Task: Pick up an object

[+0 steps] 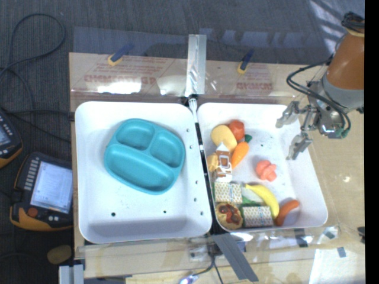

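Both white bins (142, 229): smooth glossy plastic. Blue divided plate (144, 154): matt plastic. Bench (148, 76): clear, reflective film over cardboard.

I see dark grey carpet (118, 7) around the bench (148, 73), a black cable (23, 46) looping far left of the tool, daylight patches behind it.

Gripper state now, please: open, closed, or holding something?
Two-finger gripper: open, nothing between its fingers, over the right shallow white bin.
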